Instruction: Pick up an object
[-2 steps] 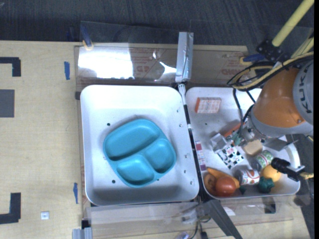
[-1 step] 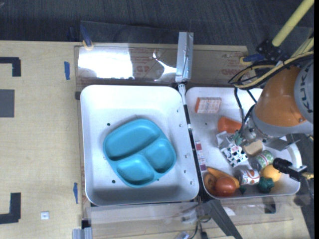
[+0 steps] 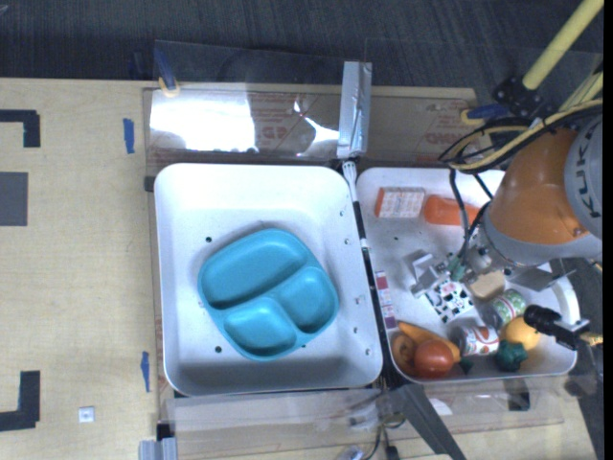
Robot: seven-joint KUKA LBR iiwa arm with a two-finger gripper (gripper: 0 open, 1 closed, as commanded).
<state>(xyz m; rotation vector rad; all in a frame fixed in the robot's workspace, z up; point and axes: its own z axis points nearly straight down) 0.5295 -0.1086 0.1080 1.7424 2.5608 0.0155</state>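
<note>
Blue divided tray (image 3: 269,292) lies in the left bin (image 3: 182,199). Right of that tray, the right bin (image 3: 383,238) holds a tomato (image 3: 434,357), a banana (image 3: 414,333), an orange box (image 3: 400,202) and a checkered piece (image 3: 450,300). The gripper (image 3: 458,268) hangs just above the checkered piece; I cannot tell its grip.
</note>
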